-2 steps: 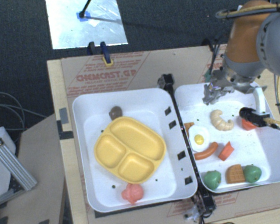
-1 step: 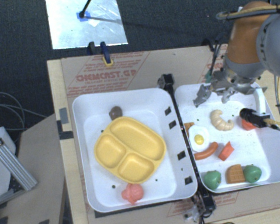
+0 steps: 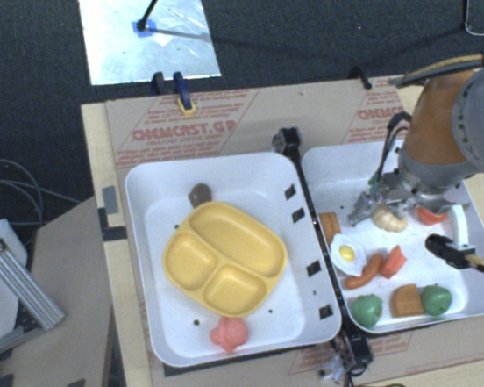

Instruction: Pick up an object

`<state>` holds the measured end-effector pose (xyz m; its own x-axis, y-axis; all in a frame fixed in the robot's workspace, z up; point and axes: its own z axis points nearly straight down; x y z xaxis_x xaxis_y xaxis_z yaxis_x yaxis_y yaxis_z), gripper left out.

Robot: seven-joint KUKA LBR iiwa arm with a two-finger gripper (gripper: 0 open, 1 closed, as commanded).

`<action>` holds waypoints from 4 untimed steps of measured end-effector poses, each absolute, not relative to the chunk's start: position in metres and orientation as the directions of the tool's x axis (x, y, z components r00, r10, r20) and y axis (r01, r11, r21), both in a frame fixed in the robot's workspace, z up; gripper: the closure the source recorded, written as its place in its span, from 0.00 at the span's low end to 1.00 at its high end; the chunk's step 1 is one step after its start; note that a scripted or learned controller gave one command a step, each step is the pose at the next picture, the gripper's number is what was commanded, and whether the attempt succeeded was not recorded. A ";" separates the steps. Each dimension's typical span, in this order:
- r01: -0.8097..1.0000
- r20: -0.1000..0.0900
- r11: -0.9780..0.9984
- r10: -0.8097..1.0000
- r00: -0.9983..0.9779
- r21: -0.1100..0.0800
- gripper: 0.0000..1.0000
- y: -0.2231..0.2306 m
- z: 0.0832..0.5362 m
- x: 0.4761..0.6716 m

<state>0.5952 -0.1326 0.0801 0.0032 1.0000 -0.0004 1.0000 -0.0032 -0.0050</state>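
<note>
2 white bins on the bench. Left bin (image 3: 156,244): 1 yellow divided plate (image 3: 224,257), 1 pink lump (image 3: 229,333) near the front wall, 1 small brown piece (image 3: 200,194) just behind the plate. Right bin (image 3: 336,167): 1 fried egg (image 3: 347,254), 1 sausage (image 3: 364,272), 1 orange wedge (image 3: 394,260), 2 green pieces (image 3: 367,309) (image 3: 435,298) flanking 1 toast slice (image 3: 406,300), 1 tan potato-like piece (image 3: 391,218), 1 red piece (image 3: 432,216), 1 brown strip (image 3: 329,226) by the divider. Gripper (image 3: 376,203) is down in the right bin, tips touching or just beside the tan piece; can't tell whether the tips are apart or together, or whether anything is pinched.
</note>
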 end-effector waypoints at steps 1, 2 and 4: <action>1.000 0.014 0.014 1.000 -0.014 0.003 0.00 -0.182 0.126 0.590; 1.000 0.000 0.008 1.000 -0.008 0.005 0.00 -0.175 0.083 0.652; 1.000 -0.001 0.003 1.000 -0.003 0.005 1.00 -0.171 0.096 0.608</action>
<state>0.6081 -0.1708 0.0963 -0.0025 1.0000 -0.0006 1.0000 0.0026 0.0049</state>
